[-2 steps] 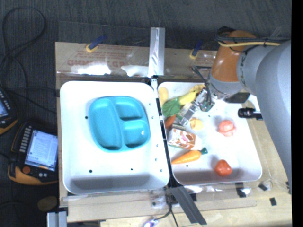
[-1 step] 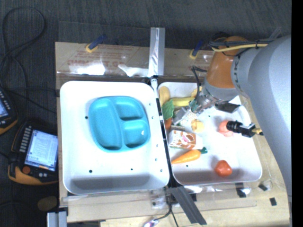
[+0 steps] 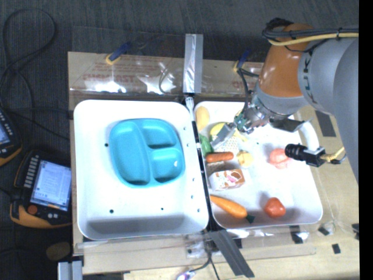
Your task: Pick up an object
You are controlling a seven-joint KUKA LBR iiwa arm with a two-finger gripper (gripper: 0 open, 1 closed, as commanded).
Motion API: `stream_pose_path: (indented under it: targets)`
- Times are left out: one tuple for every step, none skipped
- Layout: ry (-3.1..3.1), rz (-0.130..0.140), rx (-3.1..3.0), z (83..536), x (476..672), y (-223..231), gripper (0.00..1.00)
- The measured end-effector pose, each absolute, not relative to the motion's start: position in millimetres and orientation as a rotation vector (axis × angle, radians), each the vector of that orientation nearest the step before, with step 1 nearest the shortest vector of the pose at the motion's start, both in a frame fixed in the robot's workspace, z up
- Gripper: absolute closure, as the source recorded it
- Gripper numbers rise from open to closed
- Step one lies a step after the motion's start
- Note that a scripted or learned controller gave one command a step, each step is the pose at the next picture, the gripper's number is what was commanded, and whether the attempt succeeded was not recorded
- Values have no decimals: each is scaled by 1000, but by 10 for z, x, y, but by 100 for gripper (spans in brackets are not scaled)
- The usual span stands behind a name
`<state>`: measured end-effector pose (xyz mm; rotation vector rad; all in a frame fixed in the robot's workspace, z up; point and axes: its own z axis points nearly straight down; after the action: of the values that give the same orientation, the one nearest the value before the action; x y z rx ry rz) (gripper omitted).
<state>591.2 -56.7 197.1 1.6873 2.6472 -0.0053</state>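
Yellow banana [image 3: 202,119] lies just left of pincer [image 3: 224,134].

You are looking down on a dark grey carpeted floor [image 3: 145,10] around a pale wooden table [image 3: 78,69]. Well to the left of the fingers, black cables [image 3: 23,45] loop across the floor, and below them lies an orange-edged handheld pendant [image 3: 44,188] with a lit screen. Clear plastic sheeting [image 3: 134,77], taped down, glints under overhead light along the table's far edge.
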Motion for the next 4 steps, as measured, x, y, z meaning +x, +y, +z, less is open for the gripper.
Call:
stream_pose_path:
  targets:
    - [2862,-6,1294,1283,6556,-1187,0]
    - [3122,-4,293,918,6611,-1036,0]
    - [3110,-5,291,1023,6638,-1032,100]
    - [3111,2,407,1852,6610,-667,100]
